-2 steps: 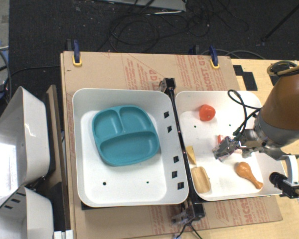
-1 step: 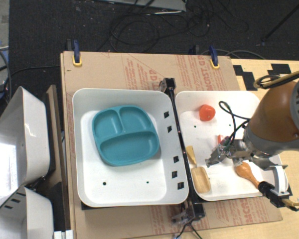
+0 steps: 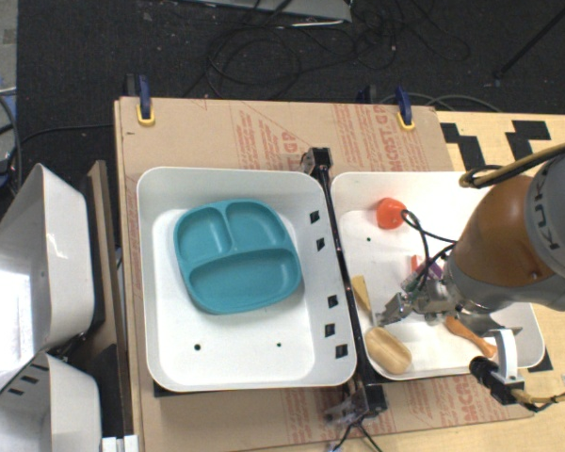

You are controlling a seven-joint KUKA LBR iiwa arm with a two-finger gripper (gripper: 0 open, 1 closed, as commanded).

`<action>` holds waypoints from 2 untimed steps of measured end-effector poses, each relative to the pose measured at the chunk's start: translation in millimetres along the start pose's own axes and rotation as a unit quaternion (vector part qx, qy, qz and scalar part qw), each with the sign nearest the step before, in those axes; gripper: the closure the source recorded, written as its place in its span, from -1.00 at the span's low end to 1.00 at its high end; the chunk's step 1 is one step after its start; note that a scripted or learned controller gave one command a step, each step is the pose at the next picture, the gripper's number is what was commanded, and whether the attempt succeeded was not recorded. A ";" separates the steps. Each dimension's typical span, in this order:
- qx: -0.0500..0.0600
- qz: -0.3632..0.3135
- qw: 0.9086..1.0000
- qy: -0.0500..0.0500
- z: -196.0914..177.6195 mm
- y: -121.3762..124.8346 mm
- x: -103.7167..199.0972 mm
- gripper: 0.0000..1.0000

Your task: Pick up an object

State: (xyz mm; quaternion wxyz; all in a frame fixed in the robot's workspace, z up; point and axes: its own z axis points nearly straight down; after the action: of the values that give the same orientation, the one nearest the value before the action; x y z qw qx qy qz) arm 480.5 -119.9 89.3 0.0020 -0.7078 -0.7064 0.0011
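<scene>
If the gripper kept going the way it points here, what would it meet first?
Probably the wooden spoon: the gripper points down and leftward in the right bin, toward the spoon's handle and bowl. Depth is unclear from this slanted view, so it might reach the bin floor first.

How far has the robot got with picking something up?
Nothing looks picked up yet. The gripper is down in the right bin, just above the wooden spoon, with nothing seen between its fingers. The orange ball lies untouched. Grabbing and lifting are left.
</scene>
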 end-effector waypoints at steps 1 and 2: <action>-0.002 0.001 1.000 0.000 -12.4 1.0 0.2 1.00; -0.004 -0.002 1.000 -0.001 -55.3 1.1 4.5 1.00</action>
State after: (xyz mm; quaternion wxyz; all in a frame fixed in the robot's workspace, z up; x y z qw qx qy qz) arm 481.9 -115.4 144.6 -0.0016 -0.7062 -0.7080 -0.0010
